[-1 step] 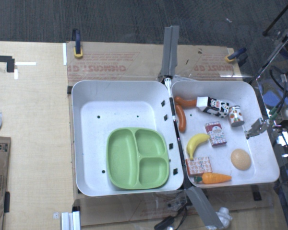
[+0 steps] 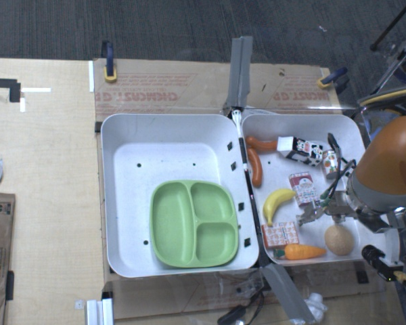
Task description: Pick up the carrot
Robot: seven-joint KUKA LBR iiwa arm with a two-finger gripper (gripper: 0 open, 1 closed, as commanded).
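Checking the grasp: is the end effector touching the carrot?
Apart. The camera view shows the end effector above the carrot, with white bin floor and a red carton corner between them.

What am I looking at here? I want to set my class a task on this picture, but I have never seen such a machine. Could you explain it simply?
One camera looks down at a slant on a bench with two shallow white bins. The left bin holds a green divided plate. The right bin holds toy food: a carrot at the near edge, a banana, two sausages, a small milk carton, little boxes and a beige ball. The grey and orange shape at the right is a robot arm. Its gripper hangs over the right bin, above the carrot in the picture, not touching it. It holds nothing that can be seen.
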